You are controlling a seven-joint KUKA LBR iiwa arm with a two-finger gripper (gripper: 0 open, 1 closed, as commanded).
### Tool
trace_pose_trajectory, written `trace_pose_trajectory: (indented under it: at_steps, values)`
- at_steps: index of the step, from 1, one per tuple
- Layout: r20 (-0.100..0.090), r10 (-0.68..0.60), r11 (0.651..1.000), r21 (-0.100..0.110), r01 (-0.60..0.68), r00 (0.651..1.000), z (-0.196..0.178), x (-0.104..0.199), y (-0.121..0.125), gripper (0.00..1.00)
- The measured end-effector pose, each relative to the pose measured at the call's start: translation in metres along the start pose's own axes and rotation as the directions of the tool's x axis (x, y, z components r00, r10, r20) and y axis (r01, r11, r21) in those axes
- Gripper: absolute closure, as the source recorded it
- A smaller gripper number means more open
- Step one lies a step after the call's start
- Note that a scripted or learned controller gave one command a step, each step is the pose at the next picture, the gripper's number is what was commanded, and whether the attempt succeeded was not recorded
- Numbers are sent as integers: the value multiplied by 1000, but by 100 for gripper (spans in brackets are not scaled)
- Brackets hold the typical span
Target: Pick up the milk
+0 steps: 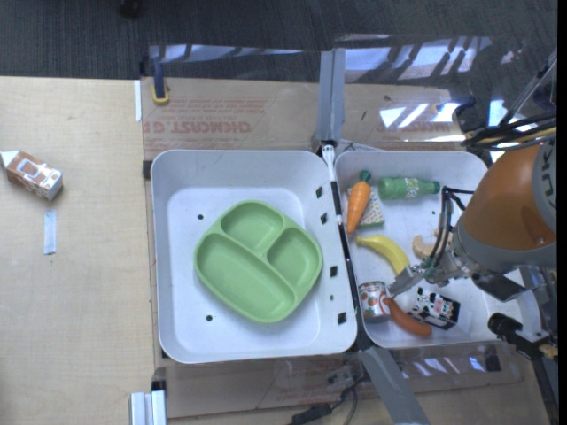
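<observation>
One gripper (423, 277) hovers above the milk (436, 308) beside the sausage (406, 318); jaw state cannot be told. A clean grab likely means centring squarely over the carton.

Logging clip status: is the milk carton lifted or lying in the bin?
Lying on its side: the small black-and-white milk carton rests flat on the right white bin floor.

Grey arm (518, 237) with a broad orange band, black cables alongside, and a metal-grey tool (425, 277)
</observation>
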State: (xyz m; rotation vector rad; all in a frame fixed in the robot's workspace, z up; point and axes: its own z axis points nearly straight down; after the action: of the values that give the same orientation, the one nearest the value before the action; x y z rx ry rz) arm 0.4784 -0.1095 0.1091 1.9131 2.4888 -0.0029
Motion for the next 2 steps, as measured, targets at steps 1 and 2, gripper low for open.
trace_pose_trajectory:
  at_steps: [1,2]
  values:
    - [-2,13,1000,-3,-13,1000,16,-53,-14,0]
    - [-4,-44,999,1,44,999,18,-24,-8,0]
